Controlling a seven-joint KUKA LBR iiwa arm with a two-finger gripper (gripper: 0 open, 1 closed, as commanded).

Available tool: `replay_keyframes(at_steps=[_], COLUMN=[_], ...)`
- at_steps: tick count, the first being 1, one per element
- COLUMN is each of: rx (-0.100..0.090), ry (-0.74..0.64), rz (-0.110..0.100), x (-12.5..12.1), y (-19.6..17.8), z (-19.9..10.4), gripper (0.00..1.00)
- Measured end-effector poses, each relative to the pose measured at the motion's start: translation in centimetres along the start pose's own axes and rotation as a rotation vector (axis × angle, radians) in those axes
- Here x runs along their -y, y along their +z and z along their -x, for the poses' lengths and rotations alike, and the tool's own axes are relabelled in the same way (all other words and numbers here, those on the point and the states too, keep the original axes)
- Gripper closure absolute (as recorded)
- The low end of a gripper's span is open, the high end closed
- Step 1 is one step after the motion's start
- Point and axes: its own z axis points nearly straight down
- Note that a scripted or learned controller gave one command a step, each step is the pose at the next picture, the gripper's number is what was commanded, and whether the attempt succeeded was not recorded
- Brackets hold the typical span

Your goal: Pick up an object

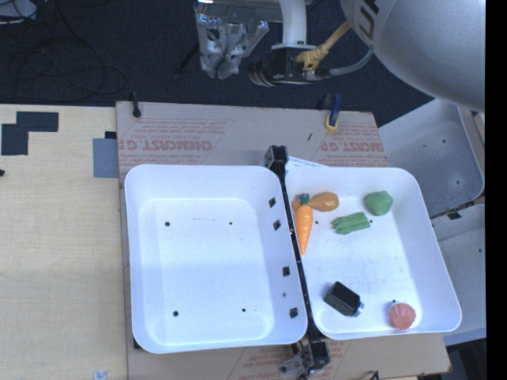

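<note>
Nearest to us, in the front right corner of the right bin (432,236), we see a pinkish-red round object (402,316) lying close to the bin's front wall. Just to its left, apart from it, lies a black block (343,299), turned at a slant. Toward the back of the same bin we find a carrot (303,226), lying lengthwise close along the left wall with its green top pointing away from us. An orange rounded piece (324,202) lies beside the carrot's top end, touching it or very nearly so. To the right of these lies an elongated green piece (350,224), and farther right and back, near it, a rounder green piece (379,203). All six things rest on the bin's floor, and none is held. The left bin (139,212) stands side by side with the right one, their walls meeting along a dark joint with a black clip (276,157) at its far end. Both bins sit on a cardboard sheet (198,137) with red printing, which lies on the pale wooden bench (55,244). A blue and yellow clamp (333,114) grips the sheet's far edge. Beyond that edge, over the dark floor and well apart from both bins, the gripper (228,54) hangs; we cannot tell whether it is open or closed. The grey arm (428,30) fills the upper right corner.
</note>
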Motion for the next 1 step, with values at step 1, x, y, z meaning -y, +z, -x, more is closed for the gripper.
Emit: replay_keyframes(at_steps=[1], rx=[0.000], ry=[0.000], rz=[0.000], x=[0.27], y=[0.00], z=[0.04], gripper=[1.00])
